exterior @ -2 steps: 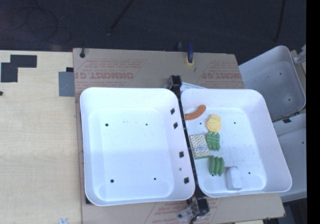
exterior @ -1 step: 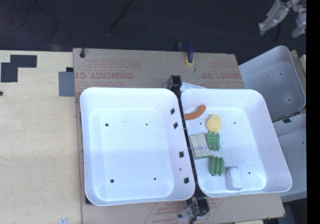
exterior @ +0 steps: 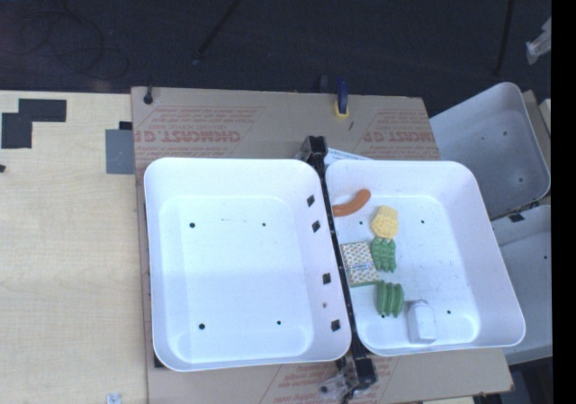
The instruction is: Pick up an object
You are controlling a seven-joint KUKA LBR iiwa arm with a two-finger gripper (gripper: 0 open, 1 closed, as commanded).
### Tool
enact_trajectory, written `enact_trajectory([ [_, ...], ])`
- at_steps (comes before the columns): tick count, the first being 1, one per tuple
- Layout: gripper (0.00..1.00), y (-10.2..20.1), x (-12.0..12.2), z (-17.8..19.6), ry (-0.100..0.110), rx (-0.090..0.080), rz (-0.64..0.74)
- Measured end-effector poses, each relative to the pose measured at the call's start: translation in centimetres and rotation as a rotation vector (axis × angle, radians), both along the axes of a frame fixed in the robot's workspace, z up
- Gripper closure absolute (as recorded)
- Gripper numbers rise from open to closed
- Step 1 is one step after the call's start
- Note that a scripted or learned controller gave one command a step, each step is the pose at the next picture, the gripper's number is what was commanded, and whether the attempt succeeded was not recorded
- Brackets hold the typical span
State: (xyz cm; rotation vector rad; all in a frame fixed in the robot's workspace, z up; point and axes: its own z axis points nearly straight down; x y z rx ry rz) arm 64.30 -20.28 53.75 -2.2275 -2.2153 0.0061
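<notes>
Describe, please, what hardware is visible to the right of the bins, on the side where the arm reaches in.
Beyond the right bin lies a pale grey sheet-metal panel with rounded corners and a few small dark holes. A small white fitting stands against the dark background at the upper right.

Pale grey-white fragment (exterior: 538, 40) at upper right edge; whether arm part, unclear.

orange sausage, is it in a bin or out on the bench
In. The orange sausage lies flat on the floor of the right bin, near its far left corner, just above the yellow piece.
</notes>
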Motion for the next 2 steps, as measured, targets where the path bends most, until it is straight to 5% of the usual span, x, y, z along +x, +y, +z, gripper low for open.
enact_trajectory([
  [1,1.00,0.4,0.1,1.0,0.002,0.002,0.008],
  [2,1.00,-1.2,-8.7,0.2,0.000,0.003,0.003],
])
